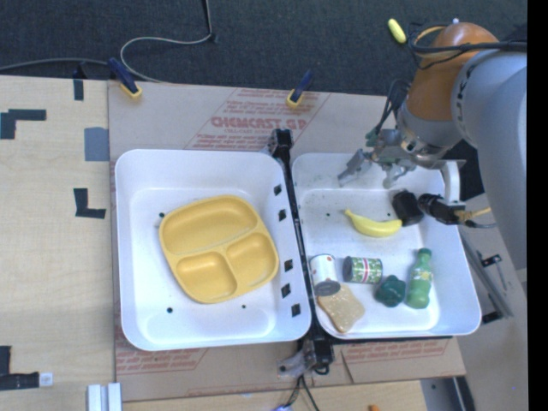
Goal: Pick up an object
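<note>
Banana (372, 223) lies alone mid right bin (318, 178), nearest thing to gripper (365, 178). Gripper hangs above bin's far end, fingers (351, 170) spread, nothing between them. My advice: centre over banana's middle, turn fingers across its curve, drop straight, close gently. Green bottle (419, 278) and small can (363, 270) sit crowded, poorer targets.
</note>
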Robot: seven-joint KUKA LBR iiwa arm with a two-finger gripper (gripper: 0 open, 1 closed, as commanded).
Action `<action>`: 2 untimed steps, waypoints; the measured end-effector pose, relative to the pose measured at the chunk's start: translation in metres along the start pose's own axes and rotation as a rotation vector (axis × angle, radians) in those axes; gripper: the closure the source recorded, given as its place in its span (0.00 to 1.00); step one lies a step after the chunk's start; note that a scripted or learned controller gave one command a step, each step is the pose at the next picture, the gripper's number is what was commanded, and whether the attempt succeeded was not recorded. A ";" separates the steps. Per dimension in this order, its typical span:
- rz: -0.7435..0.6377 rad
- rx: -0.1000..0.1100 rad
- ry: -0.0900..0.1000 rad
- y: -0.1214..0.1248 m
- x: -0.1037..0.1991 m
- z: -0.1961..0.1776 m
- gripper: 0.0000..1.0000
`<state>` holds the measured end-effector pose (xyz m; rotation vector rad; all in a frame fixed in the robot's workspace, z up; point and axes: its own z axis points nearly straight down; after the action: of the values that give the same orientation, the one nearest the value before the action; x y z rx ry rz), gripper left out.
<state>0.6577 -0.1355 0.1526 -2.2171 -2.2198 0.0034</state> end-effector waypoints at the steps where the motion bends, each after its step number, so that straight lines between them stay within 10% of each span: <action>1: 0.001 -0.005 -0.002 -0.047 0.022 0.067 0.00; 2: 0.000 -0.009 -0.003 -0.074 0.009 0.066 0.00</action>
<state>0.5833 -0.1268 0.0866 -2.2232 -2.2261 -0.0034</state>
